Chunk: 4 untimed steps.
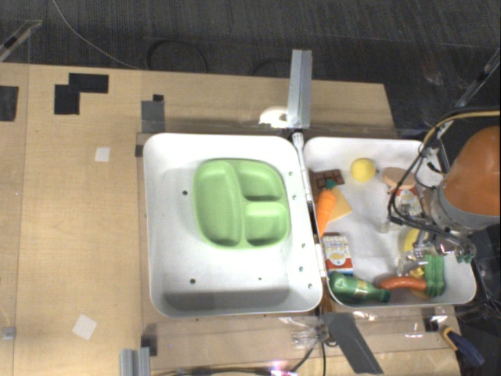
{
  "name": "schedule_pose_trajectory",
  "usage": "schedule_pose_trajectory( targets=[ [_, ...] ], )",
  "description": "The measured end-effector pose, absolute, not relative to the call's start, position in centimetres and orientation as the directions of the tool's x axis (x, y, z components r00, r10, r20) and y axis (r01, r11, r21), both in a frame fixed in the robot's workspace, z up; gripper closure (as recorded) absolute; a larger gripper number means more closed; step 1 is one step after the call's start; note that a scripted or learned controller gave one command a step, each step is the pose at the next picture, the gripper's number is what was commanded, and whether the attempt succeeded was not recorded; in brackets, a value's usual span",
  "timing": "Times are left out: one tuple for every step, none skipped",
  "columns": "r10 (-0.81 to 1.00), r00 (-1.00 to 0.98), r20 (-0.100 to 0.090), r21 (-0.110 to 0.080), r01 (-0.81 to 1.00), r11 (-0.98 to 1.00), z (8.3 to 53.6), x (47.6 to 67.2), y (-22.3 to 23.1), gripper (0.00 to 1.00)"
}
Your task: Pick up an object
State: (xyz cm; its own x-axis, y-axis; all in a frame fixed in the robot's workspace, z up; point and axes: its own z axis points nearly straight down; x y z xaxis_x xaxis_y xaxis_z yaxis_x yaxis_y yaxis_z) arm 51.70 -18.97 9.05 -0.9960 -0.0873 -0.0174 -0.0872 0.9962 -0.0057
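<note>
We look down from one fixed camera above the bench, tilted slightly so dark floor runs along the top edge. The left bin and right bin sit side by side in mid-frame, at moderate range. The arm enters from the right edge.

This is a robotics lab set up for testing. A plywood surface carries two white bins fixed side by side with metal brackets. Black tape marks sit on the wood, loose cables trail over dark carpet, and a grey and orange industrial arm reaches over plastic toy food.
</note>
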Motion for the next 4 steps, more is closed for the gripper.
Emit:
schedule_pose_trajectory(
  targets=[
    [-0.082,-0.996,-0.021,-0.008,-0.082,0.997,9.1,49.8,-16.3,0.0],
    [-0.194,-0.981,-0.02,-0.006,-0.193,0.981,9.1,49.6,-18.5,0.0],
    [-0.238,-0.971,-0.018,-0.013,-0.238,0.971,9.1,49.9,-17.6,0.0],
    [-0.268,-0.963,-0.019,-0.011,-0.268,0.963,9.1,49.9,-17.7,0.0]
  ],
)
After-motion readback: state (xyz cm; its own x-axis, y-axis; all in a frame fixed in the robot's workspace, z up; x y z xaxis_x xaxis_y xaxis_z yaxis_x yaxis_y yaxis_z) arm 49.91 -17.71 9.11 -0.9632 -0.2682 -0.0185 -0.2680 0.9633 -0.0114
